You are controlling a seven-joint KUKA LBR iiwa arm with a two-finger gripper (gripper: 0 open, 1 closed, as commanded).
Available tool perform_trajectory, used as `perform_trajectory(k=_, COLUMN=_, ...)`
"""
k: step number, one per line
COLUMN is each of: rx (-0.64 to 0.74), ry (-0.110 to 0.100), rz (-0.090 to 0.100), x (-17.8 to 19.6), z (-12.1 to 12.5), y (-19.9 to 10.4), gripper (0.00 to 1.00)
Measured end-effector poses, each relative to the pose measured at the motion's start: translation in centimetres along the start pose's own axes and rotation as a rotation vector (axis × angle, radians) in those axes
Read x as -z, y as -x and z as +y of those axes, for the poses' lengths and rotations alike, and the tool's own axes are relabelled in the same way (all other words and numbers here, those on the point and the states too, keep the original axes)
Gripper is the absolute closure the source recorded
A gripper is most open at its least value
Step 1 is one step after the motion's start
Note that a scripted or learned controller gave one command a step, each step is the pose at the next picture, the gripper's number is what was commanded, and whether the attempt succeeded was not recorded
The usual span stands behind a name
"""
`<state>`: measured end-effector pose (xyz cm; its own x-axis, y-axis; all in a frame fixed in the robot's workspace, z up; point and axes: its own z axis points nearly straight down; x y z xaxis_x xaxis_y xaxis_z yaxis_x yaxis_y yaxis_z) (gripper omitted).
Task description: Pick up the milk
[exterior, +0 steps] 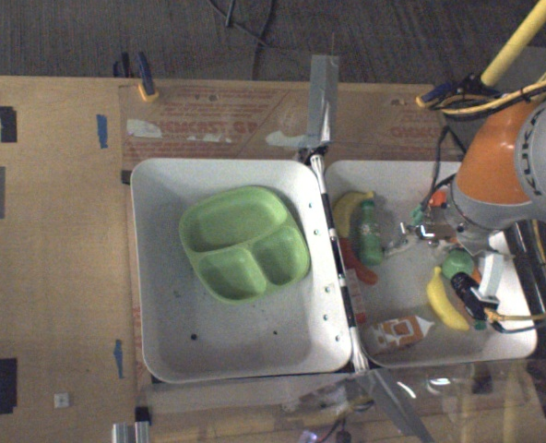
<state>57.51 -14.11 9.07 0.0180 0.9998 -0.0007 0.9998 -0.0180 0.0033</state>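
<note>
Milk carton (pixel 400 331): flat, right bin (pixel 397 289) bottom-left corner, awaiting pick. Gripper (pixel 419 231): poised mid-bin, apart; grip state cannot tell.

Bench (pixel 61 275): flat brown board surface. Two shallow white bins sit directly on it, touching along one edge, the left bin (pixel 245 340) and the right bin (pixel 397 289). Black tape corner marks (pixel 1 123) lie at the far left. Short blue tape strips (pixel 101 129) are stuck near the left bin.
</note>
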Motion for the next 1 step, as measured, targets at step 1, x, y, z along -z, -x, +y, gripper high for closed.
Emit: perform_trajectory(k=1, rx=-0.048, ry=0.006, rz=-0.003, x=-0.14, z=-2.82, y=-3.82, gripper=0.0)
